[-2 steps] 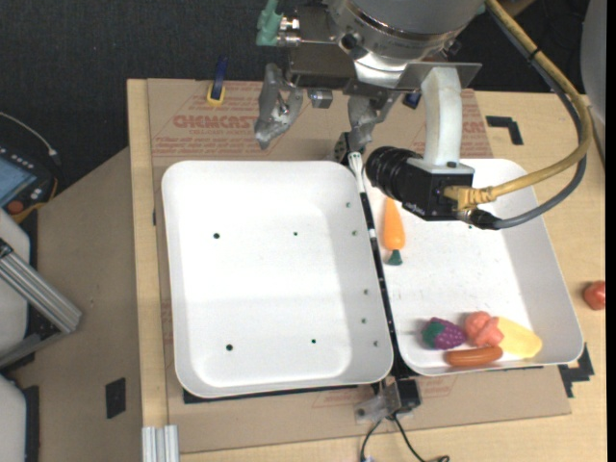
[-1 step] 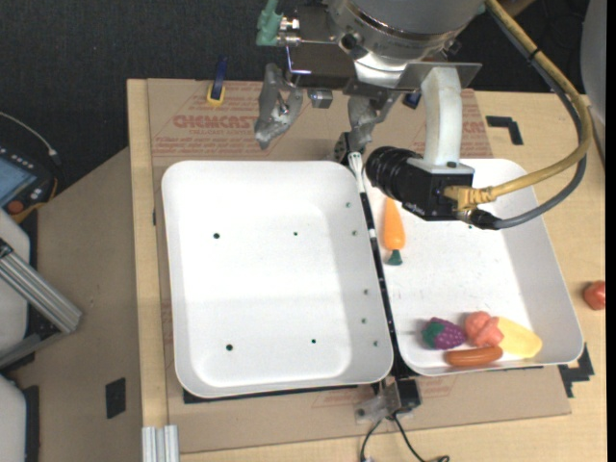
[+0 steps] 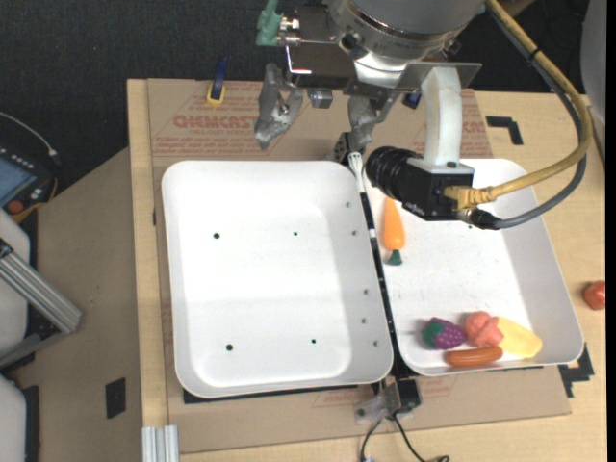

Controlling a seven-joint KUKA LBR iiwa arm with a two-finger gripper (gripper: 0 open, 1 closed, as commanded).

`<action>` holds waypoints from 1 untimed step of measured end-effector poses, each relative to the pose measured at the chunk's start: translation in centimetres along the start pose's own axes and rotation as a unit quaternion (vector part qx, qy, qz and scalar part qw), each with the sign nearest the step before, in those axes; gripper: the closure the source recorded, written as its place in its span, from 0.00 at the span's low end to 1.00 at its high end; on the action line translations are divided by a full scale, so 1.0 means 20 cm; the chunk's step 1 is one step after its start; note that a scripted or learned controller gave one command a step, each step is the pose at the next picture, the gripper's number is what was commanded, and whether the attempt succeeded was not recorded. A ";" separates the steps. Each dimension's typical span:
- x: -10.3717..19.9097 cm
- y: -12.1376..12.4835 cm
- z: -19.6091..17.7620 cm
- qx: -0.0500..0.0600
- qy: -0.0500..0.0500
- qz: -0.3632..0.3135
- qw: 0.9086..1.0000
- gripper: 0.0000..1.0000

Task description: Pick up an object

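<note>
Camera view from above: the claw point(image 3: 313, 123) hangs at the top centre of the frame, over the cardboard just beyond the far rim of the left bin point(image 3: 183, 258), and its two grey fingers point(image 3: 274, 109) stand spread apart with nothing between them. A black camera unit point(image 3: 419, 186) with a tan cable point(image 3: 539, 166) juts over the right bin point(image 3: 549, 258) and partly covers the orange carrot point(image 3: 393, 227) lying near the divider. Down in the lower right of the frame, the toys cluster in the near corner: purple grapes point(image 3: 444, 334), a pink piece point(image 3: 484, 328), a yellow piece point(image 3: 520, 339) and a sausage point(image 3: 473, 357) against the rim, all touching or nearly so. The middle of the right bin is open white floor. Red lettering on the cardboard at upper left reads "CHEMCAST" point(image 3: 214, 119), partly blocked. A blue-and-yellow clip point(image 3: 218, 87) sits above it.
</note>
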State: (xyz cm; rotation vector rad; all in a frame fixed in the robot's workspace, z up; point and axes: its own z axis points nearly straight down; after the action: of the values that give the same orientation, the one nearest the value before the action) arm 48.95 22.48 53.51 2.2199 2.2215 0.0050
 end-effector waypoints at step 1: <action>0.00 0.00 0.00 0.000 0.000 0.000 1.000 0.00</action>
State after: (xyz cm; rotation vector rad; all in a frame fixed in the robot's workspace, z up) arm 48.95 22.48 53.51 2.2199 2.2215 0.0050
